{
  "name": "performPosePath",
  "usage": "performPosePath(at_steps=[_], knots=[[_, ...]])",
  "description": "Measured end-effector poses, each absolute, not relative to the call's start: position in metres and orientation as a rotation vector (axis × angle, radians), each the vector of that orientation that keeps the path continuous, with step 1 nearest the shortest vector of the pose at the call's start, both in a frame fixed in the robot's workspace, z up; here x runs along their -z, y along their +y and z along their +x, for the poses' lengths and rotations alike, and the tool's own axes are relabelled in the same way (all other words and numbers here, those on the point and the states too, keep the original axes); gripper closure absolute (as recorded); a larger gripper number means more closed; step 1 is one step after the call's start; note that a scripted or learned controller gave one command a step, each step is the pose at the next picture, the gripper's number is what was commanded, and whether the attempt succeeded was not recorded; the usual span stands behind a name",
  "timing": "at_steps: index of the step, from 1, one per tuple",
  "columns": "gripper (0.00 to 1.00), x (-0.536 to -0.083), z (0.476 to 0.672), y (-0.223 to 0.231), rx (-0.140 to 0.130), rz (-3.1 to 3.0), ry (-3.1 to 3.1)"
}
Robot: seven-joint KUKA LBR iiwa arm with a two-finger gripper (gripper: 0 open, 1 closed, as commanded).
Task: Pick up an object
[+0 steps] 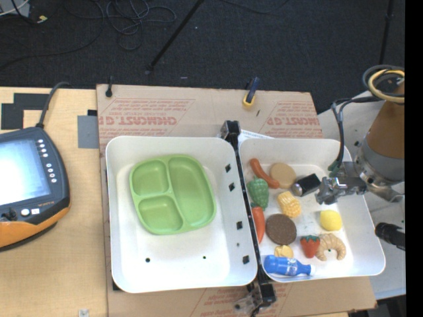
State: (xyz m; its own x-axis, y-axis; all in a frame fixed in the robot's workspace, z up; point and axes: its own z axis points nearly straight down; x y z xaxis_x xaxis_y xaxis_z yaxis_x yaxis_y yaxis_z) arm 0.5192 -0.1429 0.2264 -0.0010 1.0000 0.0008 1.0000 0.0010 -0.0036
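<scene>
The right bin (360, 154) holds several toy foods: a red sausage (260, 172), a tan bun (283, 173), a green pepper (258, 192), a corn cob (289, 205), a carrot (258, 223), a brown patty (281, 229), a yellow lemon (330, 220), a strawberry (310, 245), a croissant (332, 244) and a blue bottle (287, 266). My gripper (328, 189) hangs low over the right part of this bin, just above the lemon. A dark cylinder (306, 185) lies beside it on its left. The slant hides its fingertips.
The left bin (125, 243) carries a green divided plate (173, 193). A black divider (241, 203) runs between the bins. A tablet pendant (26, 180) rests on the bench at far left. Cardboard (165, 114) lies under both bins.
</scene>
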Motion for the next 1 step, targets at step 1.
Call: performPosePath(at_steps=[1], knots=[[1.0, -0.2269, 0.5407, -0.095, -0.003, -2.214, -2.223]])
